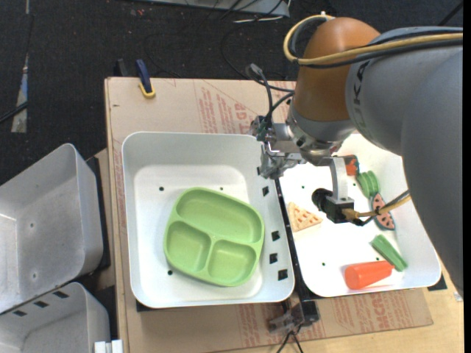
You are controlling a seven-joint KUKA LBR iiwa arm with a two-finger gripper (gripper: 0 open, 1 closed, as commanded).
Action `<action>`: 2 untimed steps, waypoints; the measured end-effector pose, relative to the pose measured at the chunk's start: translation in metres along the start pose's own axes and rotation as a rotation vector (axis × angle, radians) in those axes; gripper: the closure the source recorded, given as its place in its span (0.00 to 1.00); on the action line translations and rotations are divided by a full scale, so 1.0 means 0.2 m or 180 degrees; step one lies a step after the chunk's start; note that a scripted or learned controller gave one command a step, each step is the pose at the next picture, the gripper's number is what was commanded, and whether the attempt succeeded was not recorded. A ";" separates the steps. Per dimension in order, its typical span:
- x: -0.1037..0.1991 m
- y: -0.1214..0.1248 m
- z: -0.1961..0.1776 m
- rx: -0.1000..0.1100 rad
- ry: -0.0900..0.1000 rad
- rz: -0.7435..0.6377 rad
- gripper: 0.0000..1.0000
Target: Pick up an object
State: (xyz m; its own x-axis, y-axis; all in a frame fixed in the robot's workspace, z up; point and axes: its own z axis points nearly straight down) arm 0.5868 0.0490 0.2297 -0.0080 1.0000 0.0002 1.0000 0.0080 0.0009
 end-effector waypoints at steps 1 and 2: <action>0.22 0.12 -0.03 -0.0008 0.0004 0.0001 1.00; 0.21 0.11 -0.03 0.0002 -0.0003 0.0014 0.00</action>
